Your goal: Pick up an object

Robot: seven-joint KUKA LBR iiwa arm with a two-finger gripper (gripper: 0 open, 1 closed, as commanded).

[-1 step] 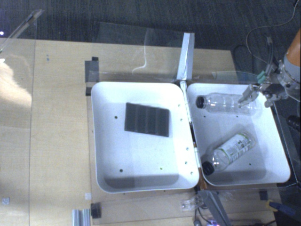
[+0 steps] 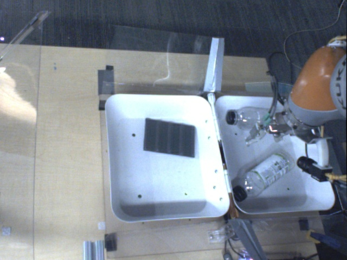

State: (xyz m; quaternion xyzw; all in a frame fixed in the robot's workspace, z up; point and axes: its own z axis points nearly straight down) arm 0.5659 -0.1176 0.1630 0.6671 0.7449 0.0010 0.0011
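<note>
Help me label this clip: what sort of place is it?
Probably a robot lab's grasping bench: two white bins side by side on a wooden bench, a robot arm over clear bottles.

Two clear plastic bottles lie in the right bin (image 2: 325, 202). The first bottle (image 2: 264, 173) lies on its side in the lower part of the bin, at a slant, with its black cap towards the lower left corner (it carries a pale label around its body). The second bottle (image 2: 246, 117) lies in the upper left part, also on its side, black cap to the left. The two are apart.
</note>
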